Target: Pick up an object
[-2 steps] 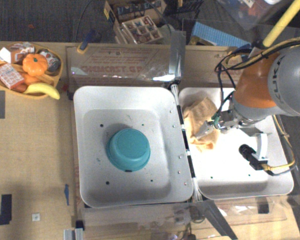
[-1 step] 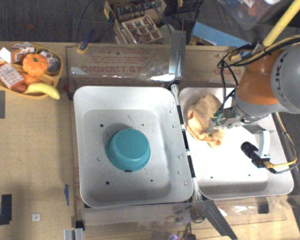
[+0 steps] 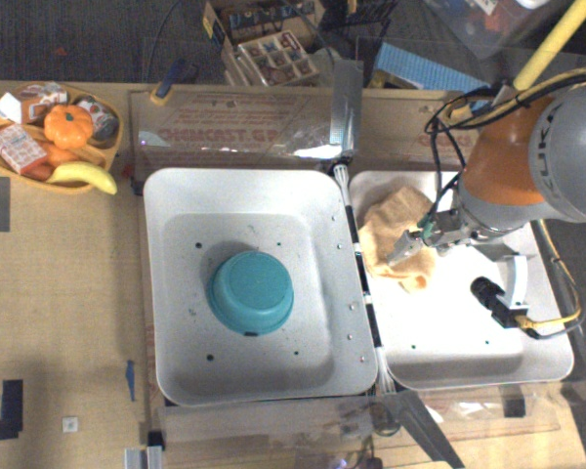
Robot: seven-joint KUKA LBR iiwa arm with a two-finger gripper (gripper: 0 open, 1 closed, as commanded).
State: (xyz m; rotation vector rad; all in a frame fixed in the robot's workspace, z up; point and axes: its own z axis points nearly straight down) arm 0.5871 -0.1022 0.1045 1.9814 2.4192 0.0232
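Observation:
A teal bowl (image 3: 252, 292) lies upside down in the middle of the left bin (image 3: 172, 199). A crumpled tan cloth (image 3: 385, 219) with an orange patch lies in the far left part of the right bin (image 3: 455, 345). My gripper (image 3: 407, 248) reaches in from the right and sits low over the cloth's near right edge, touching or just above it. The grey arm with its orange band (image 3: 508, 169) rises behind it.
A black part with a yellow cable (image 3: 498, 301) hangs over the right bin's right side. A basket of toy fruit and boxes (image 3: 51, 137) stands at the bench's far left. Cardboard and plastic wrap (image 3: 239, 125) lie behind the bins.

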